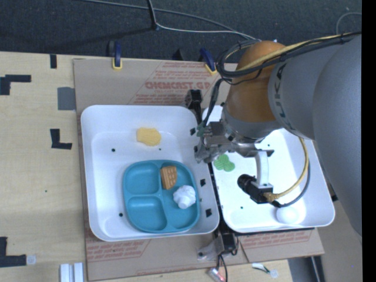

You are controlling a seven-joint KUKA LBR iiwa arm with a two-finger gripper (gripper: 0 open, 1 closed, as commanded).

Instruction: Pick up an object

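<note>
Arm (pixel 294 93) reaches in low; tool (pixel 218 153) above green object (pixel 224 164)

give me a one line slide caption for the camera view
KUKA arm reaching over the right bin near a green object; blue tray in the left bin.
</note>
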